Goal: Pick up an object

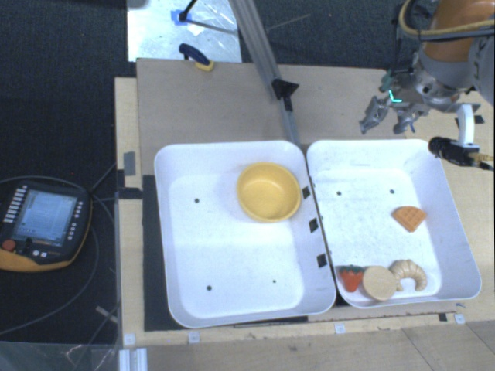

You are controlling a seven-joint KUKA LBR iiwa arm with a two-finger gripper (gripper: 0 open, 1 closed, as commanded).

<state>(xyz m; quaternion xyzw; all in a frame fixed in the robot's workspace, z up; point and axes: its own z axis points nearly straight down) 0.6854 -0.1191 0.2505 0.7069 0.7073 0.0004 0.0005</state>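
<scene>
Looking down on the bench, I see the gripper (389, 120) hanging above the brown board just beyond the far edge of the right bin (456, 230), near that bin's far corner. Its fingers (371, 117) are spread apart with nothing between them — no object is held. Above it sits the orange band (456, 10) of the arm, which comes in from the right.

On my screen the right bin holds four small things. An orange waffle-like piece (408, 218) lies alone toward the right wall, about midway along. Along the near edge three pieces cluster: a red strawberry-like piece (351, 277) at the left, a round tan disc (379, 283) touching it, and a pale croissant-like piece (410, 273) just beside the disc on its right. All of these are well apart from the gripper.

The left bin (186, 284) carries a yellow bowl (268, 192), upright, set toward its far right corner close to the seam between the bins.

Off the bench to the left, a teach pendant (40, 224) with a lit screen rests on the dark floor — its cable trails toward the bench.
</scene>
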